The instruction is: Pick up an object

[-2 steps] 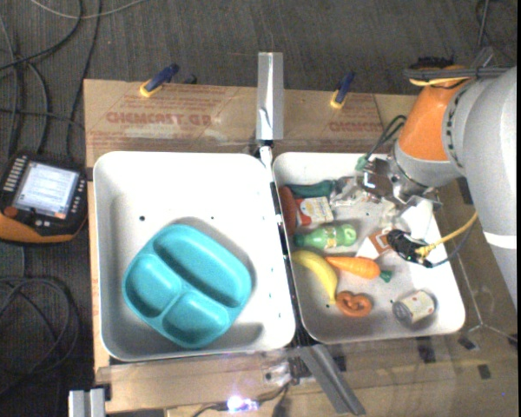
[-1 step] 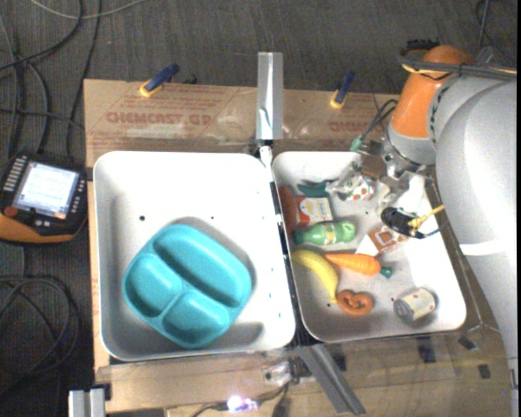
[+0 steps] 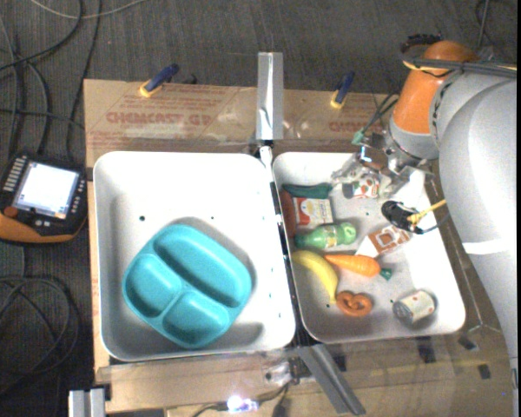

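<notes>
- The gripper (image 3: 365,179) hangs low over the far right part of the right bin (image 3: 308,165); whether it is released or clenched cannot be told from this slant, and nothing can be seen held in it
- The things on offer all lie in that bin: a red and white carton (image 3: 313,208) and a green bottle (image 3: 332,233) toward the left wall, a small box (image 3: 389,239) just below the gripper, then a banana (image 3: 319,272), a carrot (image 3: 354,265), a pretzel (image 3: 354,304) and a can (image 3: 414,306) nearer the front
- Likely fault: closing on bare floor, since the patch right under the gripper looks free of things and the small box sits beside rather than beneath it
- The bottle, carton, banana and carrot crowd together, touching or nearly so; a grab there could nudge a neighbour or catch two at once
- The can lies on its side and, I judge, may roll away from a push
- The far wall and right rim are close to the gripper, so a slanted descent risks striking them
- Open room lies mid-bin toward the right wall, between the small box and the can
- The left bin (image 3: 122,198) holds a teal plate (image 3: 187,283), with bare floor along its far side
</notes>
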You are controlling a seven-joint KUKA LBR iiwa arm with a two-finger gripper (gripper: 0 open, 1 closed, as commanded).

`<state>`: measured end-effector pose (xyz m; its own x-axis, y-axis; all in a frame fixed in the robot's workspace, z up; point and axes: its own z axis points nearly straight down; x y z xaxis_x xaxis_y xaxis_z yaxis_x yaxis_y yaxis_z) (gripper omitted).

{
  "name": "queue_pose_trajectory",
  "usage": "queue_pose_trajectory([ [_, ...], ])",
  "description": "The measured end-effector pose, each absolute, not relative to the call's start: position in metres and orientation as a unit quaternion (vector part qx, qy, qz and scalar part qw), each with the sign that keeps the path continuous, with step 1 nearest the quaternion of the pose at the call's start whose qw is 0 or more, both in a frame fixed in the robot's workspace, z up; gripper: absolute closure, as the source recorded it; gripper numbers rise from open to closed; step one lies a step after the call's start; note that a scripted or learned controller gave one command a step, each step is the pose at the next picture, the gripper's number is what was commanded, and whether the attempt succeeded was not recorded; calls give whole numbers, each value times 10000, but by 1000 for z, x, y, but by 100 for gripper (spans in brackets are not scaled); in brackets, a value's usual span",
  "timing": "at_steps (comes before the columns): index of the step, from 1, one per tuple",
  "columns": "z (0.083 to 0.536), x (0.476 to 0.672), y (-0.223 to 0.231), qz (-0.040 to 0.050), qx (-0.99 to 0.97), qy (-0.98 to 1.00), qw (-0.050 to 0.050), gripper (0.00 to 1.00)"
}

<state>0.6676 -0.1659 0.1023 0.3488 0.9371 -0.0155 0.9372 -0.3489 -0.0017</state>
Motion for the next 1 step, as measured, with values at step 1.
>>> queue_pose_trajectory([
  [1,191,664,-94,-11,8250,5651,-5,100],
])
